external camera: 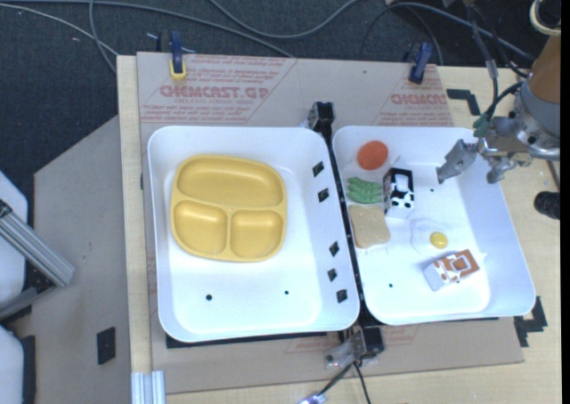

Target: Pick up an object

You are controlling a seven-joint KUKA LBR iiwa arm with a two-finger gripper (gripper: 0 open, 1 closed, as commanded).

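The gripper (470, 165) hangs over the upper right of the right bin (499, 242) with its 2 fingers spread apart and nothing between them. Below and to its left lie an orange ball (373, 155), a green piece (362, 189), a black-and-white toy (400, 193), a tan slab (370, 225), a yellow piece (438, 239) and an orange-and-white block (452, 268), all apart from the gripper. The left bin (249, 304) bears a yellow 3-compartment plate (229, 207)

- The arm (545, 82) enters from the right edge of the camera view, with its wrist near the upper right.
- The gripper (472, 162) extends leftward from the wrist.
- One grey finger (452, 162) angles down and left; nothing is visible between the fingers.
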